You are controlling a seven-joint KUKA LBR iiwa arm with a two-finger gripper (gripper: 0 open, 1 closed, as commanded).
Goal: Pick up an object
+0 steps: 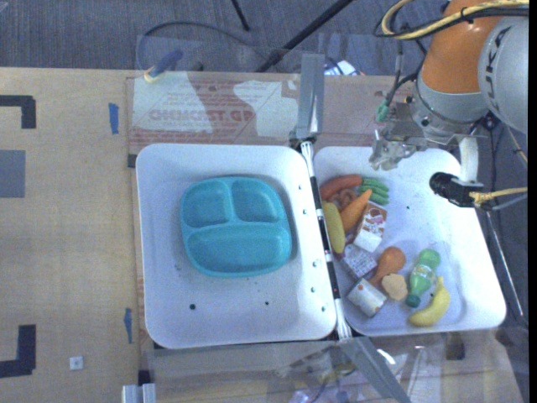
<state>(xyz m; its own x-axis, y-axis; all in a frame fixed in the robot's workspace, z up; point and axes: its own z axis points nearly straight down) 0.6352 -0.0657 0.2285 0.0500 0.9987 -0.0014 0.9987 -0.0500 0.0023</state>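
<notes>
Two bananas (430,309), one carrot (356,208), one blue plate (237,225), two bins (159,191).

Faint reversed red lettering on the cardboard sheet (210,112) behind the bins, too washed out for me to read, nothing else legible

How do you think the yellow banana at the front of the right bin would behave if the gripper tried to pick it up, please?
The banana looks like a smooth toy, so probably stiff and light, perhaps slippery between fingers. Its curved shape may let it pivot or rock when pushed. It lies against the green bottle, which could shift too. The gripper hovers near the bin's far edge.
</notes>
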